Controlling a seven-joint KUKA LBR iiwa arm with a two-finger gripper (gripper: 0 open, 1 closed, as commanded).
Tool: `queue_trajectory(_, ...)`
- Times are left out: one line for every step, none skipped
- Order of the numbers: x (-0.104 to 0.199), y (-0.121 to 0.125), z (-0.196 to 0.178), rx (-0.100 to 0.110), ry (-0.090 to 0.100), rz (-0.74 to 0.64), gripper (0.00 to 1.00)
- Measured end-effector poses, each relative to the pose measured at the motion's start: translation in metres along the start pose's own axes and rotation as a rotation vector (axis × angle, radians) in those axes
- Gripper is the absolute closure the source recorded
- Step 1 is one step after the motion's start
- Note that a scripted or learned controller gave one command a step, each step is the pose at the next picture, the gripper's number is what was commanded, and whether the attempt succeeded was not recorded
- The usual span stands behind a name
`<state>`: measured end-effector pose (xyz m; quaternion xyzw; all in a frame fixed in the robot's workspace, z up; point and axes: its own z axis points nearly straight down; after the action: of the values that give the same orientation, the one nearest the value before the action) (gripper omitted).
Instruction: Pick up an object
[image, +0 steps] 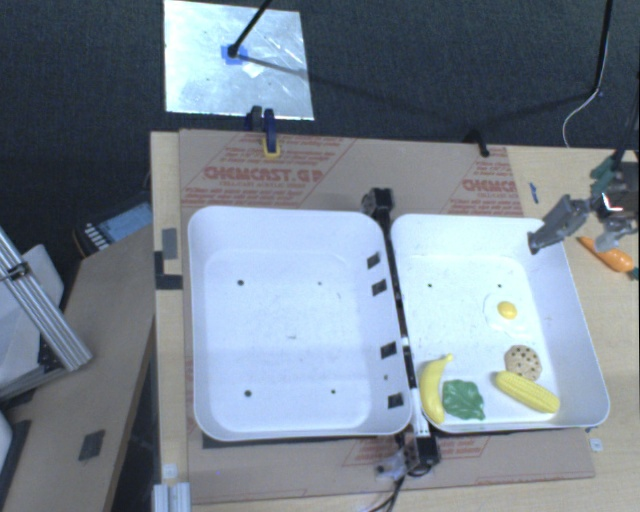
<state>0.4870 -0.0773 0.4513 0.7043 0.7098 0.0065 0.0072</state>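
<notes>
Objects lie in the right bin (560, 290): smooth banana (432, 390), leafy green (463, 400), corn (526, 392), round cookie (521, 361), fried egg (506, 311). My pincer (552, 226) hovers above the rim; its opening I cannot tell.

Cardboard-topped bench (330, 165), two white bins side by side, left bin (285, 320), right bin (470, 290)

One fixed camera sits high above the bench (330, 165), looking down at a slant and far enough back to take in both bins whole. The left bin (290, 225) and right bin (470, 232) lie side by side mid-frame, with the bench's far edge toward the top.
</notes>
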Motion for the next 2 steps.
queue_trajectory(0.029,0.002,-0.09,0.005,0.001,0.0,0.0)
queue_trajectory(-0.05,0.016,-0.083,0.016,-0.002,0.013,0.0)
